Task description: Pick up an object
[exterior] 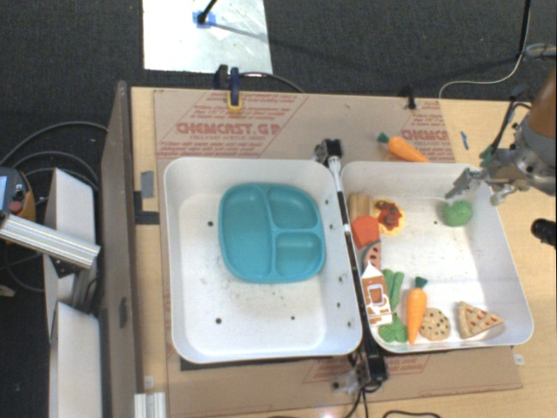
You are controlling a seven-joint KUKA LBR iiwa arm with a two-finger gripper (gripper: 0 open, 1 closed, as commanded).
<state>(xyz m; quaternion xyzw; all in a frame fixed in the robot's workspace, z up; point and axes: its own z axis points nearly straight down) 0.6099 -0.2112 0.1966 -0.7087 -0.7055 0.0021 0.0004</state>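
My gripper (480,189) hangs over the far right corner of the right bin (487,259), its two fingers spread open with nothing between them. A round green toy (456,212) lies on the bin floor just below and left of the fingertips; I cannot tell if they touch it. Along the bin's left side lie a pizza-like piece (388,216), a red block (365,231) and a small carton (376,293). At the front are green beans (393,287), a carrot (415,308), a cookie (433,324) and a pizza slice (477,320).
The left bin (196,233) holds a teal divided plate (270,233). A second toy carrot (405,149) lies outside the bins on the cardboard behind the right bin. The middle of the right bin floor is bare.
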